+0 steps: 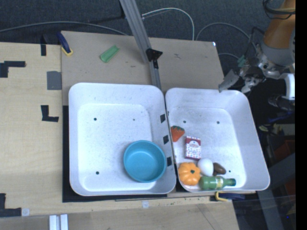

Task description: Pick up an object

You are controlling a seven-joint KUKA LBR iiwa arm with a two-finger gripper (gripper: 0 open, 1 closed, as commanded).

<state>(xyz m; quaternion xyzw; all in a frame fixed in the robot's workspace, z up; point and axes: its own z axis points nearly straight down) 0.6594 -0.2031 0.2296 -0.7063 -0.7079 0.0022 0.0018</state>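
Observation:
The right bin [240,123] holds several small objects near its front left corner: a red strawberry [177,132], a red box [193,147], an orange pumpkin [189,173], a white egg [206,166], a brown piece [219,168] and a green bottle [217,182] lying on its side. In the left bin [96,104] sits a blue bowl [144,160]. My gripper [237,83] hovers over the right bin's far right corner, well away from the objects. It is open with nothing between its fingers.
A slanted metal pole [139,28] meets the bench at the far edge between the two bins. A green block [109,53] and a blue-and-yellow clamp [64,43] lie on the bench behind the left bin. Cables run behind the bench.

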